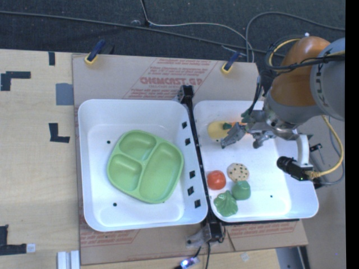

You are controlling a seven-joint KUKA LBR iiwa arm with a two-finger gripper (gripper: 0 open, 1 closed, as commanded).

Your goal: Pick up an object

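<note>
- The gripper (245,134) hangs over the far part of the right bin (291,206), its two grey fingers spread apart with nothing between them.
- The likeliest target, a yellow lemon-shaped toy (216,130), lies just left of the fingers at the bin's far left, near the divider. A small green and orange piece (229,125) sits against its right side; the view is too coarse to say what it is, possibly a toy carrot.
- Risk: the fingers stand beside the yellow toy, not around it. If they come together from here, I judge they would grip air or nudge the toy towards the bin wall.
- Risk: the toy looks rounded and smooth, so an off-centre pinch could squeeze it out sideways.
- Risk: the small piece touching it may be caught along with it or foul the grip.
- The right bin also holds a red tomato-like ball (216,179), a speckled cookie (238,171), a green rounded piece (242,190) and a green leafy piece (226,204), clustered near its near left, well apart from the gripper.
- The left bin (90,150) holds a light green divided tray (146,166), lying flat with nothing in its compartments.
</note>
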